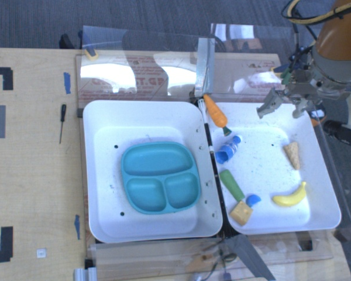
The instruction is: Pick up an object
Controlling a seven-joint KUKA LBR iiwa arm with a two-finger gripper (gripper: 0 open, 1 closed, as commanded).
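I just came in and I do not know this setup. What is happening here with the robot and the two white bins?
A robot arm is set to pick up an object. Its gripper hangs over the far edge of the right bin, jaws open and holding nothing. That bin holds a carrot, a blue bottle, a green piece, a banana and a few small items. The left bin holds a teal divided tray. Nothing is picked up yet.

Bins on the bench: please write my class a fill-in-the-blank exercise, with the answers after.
1. The teal tray lies in the ____ bin.
2. The banana is coloured ____.
3. The carrot rests at the right bin's ____ corner.
4. The gripper hovers over the ____ bin's far edge.

Answers: left; yellow; far-left; right
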